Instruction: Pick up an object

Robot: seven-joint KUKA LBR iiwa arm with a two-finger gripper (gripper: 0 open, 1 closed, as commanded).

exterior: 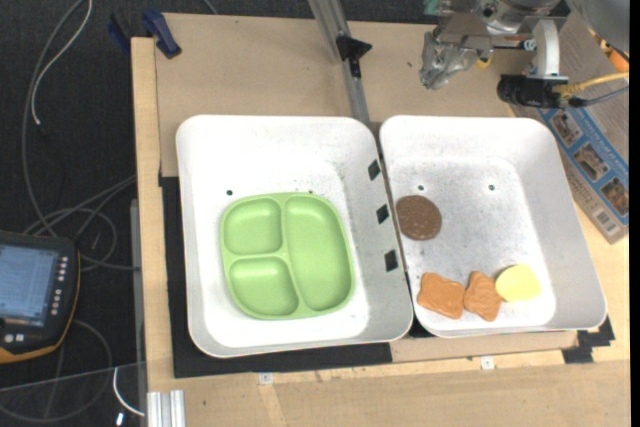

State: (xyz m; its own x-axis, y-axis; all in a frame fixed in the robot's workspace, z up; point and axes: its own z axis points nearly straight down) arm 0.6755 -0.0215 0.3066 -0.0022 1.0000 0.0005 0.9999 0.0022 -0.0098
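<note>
Two white bins sit side by side on the bench; right bin holds a brown disc, near-edge pieces. Hand hovers beyond, finger state indeterminate.

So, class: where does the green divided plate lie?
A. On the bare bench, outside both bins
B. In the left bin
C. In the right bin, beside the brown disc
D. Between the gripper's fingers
B: the green plate lies flat in the left bin, while the brown disc sits in the right bin.
</note>
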